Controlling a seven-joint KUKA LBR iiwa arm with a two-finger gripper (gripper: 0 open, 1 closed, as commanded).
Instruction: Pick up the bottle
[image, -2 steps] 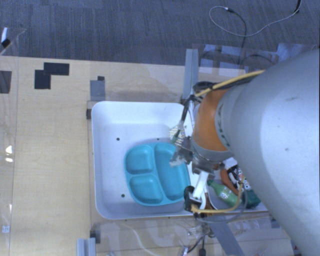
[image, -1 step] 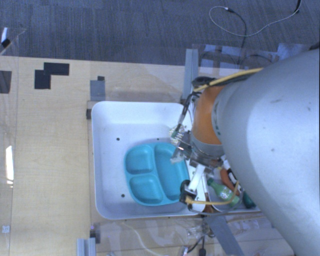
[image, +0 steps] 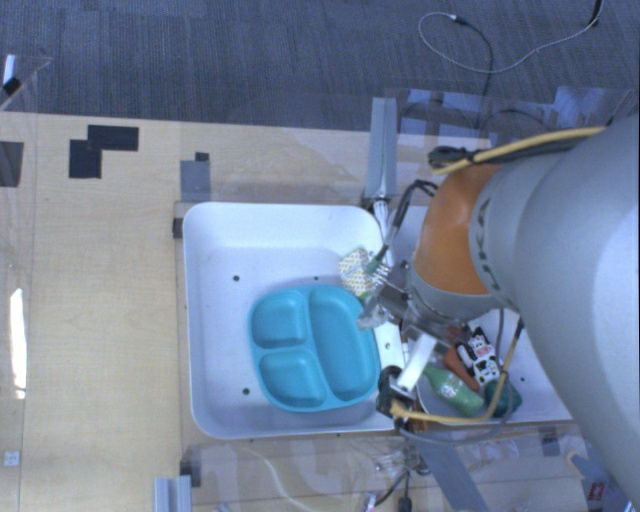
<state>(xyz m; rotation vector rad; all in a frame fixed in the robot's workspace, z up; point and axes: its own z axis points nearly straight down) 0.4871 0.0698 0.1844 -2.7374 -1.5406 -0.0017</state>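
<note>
The green bottle (image: 452, 392) lies on its side near the front edge of the right bin (image: 545, 400), partly hidden under the arm. My gripper (image: 372, 305) hangs over the wall between the two bins, up and to the left of the bottle and apart from it. Nothing shows between its fingers. The arm's grey body and orange band cover most of the right bin.
A blue divided plate (image: 312, 347) fills the middle of the left bin (image: 215, 300). A small patterned yellow-white item (image: 355, 266) lies at that bin's far right corner. Beside the bottle sit an orange piece (image: 462, 366) and a black-and-white item (image: 483, 355).
</note>
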